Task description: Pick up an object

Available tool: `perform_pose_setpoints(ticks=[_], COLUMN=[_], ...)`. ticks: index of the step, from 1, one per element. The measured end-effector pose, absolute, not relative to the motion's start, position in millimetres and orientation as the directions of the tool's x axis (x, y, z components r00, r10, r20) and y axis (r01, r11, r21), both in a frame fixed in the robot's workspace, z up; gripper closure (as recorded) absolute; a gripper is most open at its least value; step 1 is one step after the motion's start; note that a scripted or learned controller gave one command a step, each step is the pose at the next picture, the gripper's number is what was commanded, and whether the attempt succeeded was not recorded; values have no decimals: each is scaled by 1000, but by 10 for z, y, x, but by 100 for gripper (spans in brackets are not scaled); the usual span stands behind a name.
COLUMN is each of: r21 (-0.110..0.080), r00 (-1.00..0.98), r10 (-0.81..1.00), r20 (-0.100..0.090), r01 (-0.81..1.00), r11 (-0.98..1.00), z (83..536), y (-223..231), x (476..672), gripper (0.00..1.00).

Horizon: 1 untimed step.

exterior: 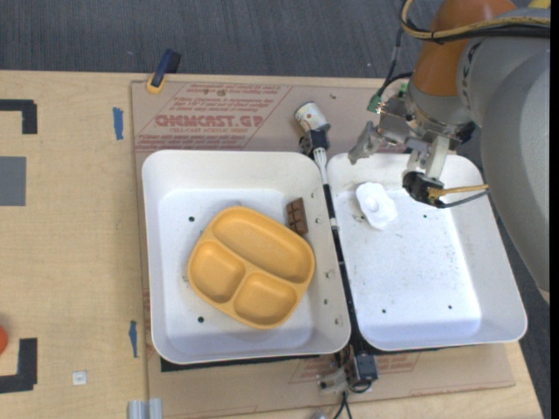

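Observation:
A small white object (376, 205) lies in the far left corner of the right bin (437, 312). A yellow divided tray (251, 265) fills the middle of the left bin (166, 234), and a small brown bar (297, 217) leans against that bin's right wall. My gripper (398, 155) hangs over the far edge of the right bin, just beyond and slightly right of the white object. Its fingers (361, 149) stand spread apart, open, with nothing between them.
A white and black tool (311, 126) lies on the cardboard behind the gap between the bins. A blue and yellow clip (162, 69) sits at the cardboard's far left corner. The arm's large grey body covers the right side.

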<state>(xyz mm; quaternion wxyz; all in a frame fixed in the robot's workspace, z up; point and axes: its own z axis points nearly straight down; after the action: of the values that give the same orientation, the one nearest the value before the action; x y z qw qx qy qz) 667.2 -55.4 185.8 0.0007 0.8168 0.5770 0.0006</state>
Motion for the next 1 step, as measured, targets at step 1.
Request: perform_pose_setpoints(ticks=[1], r21=[-1], r00=[254], r10=[967], r20=[0], r01=[967], r11=[-254], z=[850], y=[-941], x=[6043], gripper=[0])
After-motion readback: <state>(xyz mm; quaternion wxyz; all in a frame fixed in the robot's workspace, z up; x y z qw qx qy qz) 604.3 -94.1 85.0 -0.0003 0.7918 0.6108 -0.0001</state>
